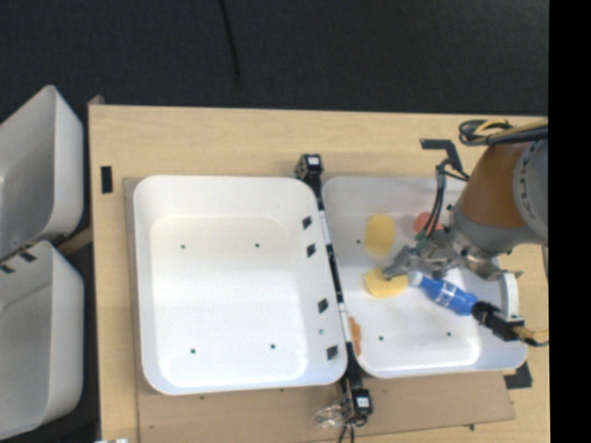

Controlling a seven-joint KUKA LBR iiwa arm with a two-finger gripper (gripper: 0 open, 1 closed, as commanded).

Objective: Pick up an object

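Observation:
The right bin [406, 358] holds a pale yellow piece [379, 232] near its middle and a second yellow piece [385, 286] just below it. A small red object [422, 221] lies further right, partly hidden by the arm. A blue and white tube-like object [447, 294] lies slantwise right of the lower yellow piece. My gripper [406, 266] hangs low in this bin, between the lower yellow piece and the blue object, close to both. Nothing is visibly held.
The left bin [157, 358] sits beside the right one, with a black-clipped divider [325, 247] between them. A small orange bit [355, 336] lies at the right bin's left wall. White containers [37, 164] stand off the bench at the far left.

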